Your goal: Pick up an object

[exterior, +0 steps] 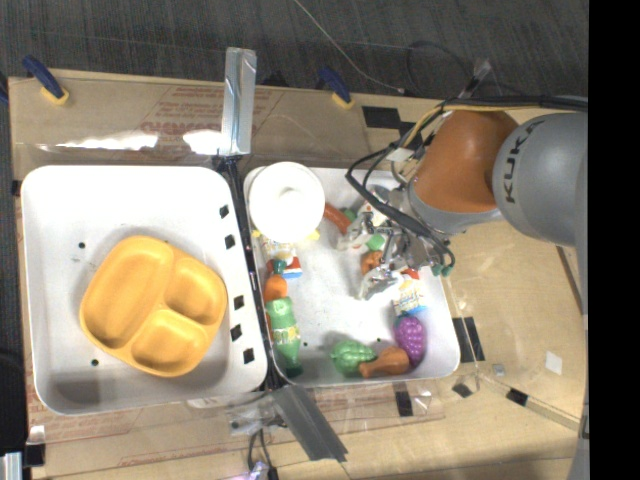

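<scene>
From my remote seat I looked down at a slant on a brown cardboard-covered counter point(120, 103) carrying two shallow white bins side by side. The left bin point(60, 193) held one thing, a yellow plastic divided tray point(153, 303) lying flat near its middle with bare white floor all round it. The right bin point(330, 273) held the clutter, so that was where a pick had to happen.

The grey arm with its orange band point(460, 163) reached in from the right, and its hand point(385, 268) hung low over the right half of that bin among small toys. Cables and the wrist hid its tip, so I could not tell how it was set or whether it had hold of anything.

A white round bowl-like dish point(287, 203) sat in the far left corner of the right bin. Along the bin's left wall lay a row of pieces, including a green plastic bottle-shaped toy point(283, 326). By the near wall lay a green leafy toy vegetable point(350, 356) touching a brown drumstick-shaped piece point(385, 365). A purple toy bunch of grapes point(410, 336) lay in the near right corner, just near of the hand and close to the wall.

I judged the grapes and the small pieces under the hand the likeliest targets. The bin's middle floor was bare and offered the most room; the corner walls by the grapes left little.
</scene>
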`<state>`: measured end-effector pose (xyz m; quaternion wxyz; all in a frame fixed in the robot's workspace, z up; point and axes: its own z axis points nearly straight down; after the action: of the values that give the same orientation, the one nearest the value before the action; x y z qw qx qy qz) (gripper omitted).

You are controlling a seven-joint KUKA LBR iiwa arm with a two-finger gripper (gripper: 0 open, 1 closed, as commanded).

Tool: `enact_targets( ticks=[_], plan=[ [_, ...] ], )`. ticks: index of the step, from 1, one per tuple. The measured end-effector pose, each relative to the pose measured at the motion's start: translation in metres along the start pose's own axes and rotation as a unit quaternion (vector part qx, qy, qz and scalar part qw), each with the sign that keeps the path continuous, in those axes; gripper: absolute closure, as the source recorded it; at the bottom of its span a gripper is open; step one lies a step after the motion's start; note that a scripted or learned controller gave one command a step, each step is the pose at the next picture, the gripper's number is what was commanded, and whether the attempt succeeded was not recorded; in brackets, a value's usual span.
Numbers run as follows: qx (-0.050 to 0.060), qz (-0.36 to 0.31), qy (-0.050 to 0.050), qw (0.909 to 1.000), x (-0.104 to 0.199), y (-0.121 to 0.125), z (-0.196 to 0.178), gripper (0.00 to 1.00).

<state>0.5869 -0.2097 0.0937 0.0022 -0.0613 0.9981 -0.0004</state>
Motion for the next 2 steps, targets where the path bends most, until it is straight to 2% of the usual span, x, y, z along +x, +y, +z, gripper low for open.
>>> enact_targets(
  ticks=[1, 2],
  plan=[
    [-0.001, 0.044, 0.003, 0.999, -0.009, 0.031, 0.001, 0.0],
    [0.002, 0.048, 0.001, 0.9988, -0.003, 0.094, 0.0, 0.0]
  ],
)
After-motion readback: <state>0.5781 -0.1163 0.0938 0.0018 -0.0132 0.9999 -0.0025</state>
